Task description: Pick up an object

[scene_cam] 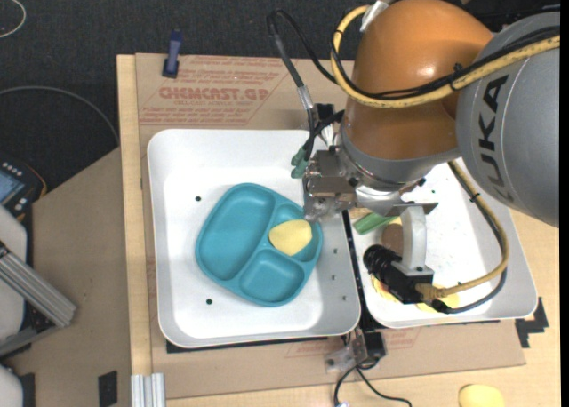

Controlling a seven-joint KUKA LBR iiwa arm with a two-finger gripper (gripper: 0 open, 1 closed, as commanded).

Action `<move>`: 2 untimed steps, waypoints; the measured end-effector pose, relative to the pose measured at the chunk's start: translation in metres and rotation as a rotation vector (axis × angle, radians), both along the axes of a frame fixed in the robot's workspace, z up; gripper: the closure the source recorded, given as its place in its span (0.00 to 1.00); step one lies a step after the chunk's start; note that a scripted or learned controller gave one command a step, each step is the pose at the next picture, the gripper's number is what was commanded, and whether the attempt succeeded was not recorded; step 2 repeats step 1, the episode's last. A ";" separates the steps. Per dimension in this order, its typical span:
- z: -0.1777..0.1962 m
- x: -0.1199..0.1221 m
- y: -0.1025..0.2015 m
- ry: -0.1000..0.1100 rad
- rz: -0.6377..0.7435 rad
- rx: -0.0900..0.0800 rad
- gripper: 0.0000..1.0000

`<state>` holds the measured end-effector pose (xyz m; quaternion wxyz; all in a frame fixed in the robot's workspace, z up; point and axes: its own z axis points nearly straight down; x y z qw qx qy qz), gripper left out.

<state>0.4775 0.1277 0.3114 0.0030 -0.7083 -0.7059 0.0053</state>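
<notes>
Bench surface: brown board [222,85] with red printed lettering; a small dark-blue clip-like piece [172,54] sits at its far left corner, outside the bins. Left shallow white bin [178,183]: holds one teal three-compartment plastic plate [240,241], lying flat and turned at an angle, roughly centred in the bin. On the plate's right side, over the rim between compartments, rests a pale yellow rounded lump [291,236], the nearest candidate for the pick. Metal two-finger gripper [318,203]: positioned low over the left bin's right edge, just above and to the right of the yellow lump, very near it; contact not confirmed. Whether the gripper is wide or narrow cannot be told from this angle, since the grey-and-orange arm [418,76] covers it from above, and nothing is seen held in it. Right shallow white bin [462,254]: mostly covered by the arm. A green elongated item [378,219] lies near its left wall, partly hidden beneath the wrist. Off the bins, on the near right of the bench, a second pale yellow rounded object [480,394] is cut by the frame's lower edge.
</notes>
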 end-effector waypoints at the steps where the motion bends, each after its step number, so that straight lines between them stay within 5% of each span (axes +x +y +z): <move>1: 0.110 0.007 -0.041 -0.026 -0.001 0.005 1.00; 2: 0.110 0.007 -0.041 -0.026 -0.001 0.005 1.00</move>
